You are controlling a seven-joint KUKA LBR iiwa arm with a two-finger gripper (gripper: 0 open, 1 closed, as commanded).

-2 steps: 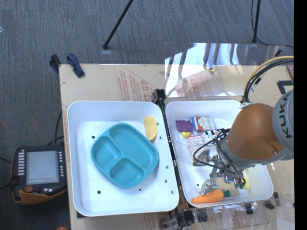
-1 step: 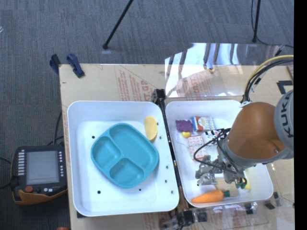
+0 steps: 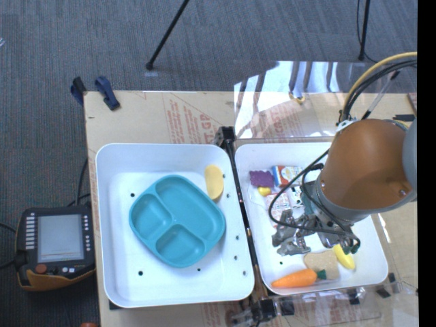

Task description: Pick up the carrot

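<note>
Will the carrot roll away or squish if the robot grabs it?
The carrot looks like a smooth toy, so it probably stays stiff, not squishy. Its round, tapered shape lying flat in the right bin suggests it might roll or slip from the gripper. It seems small, so likely light.

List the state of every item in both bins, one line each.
carrot: lying flat near the front wall of the right bin, not gripped
blue tray: right side up in the left bin, compartments bare
yellow piece: lying beside the tray's far corner
purple item: resting in the right bin's far part
gripper: low over the right bin, above the carrot
</note>
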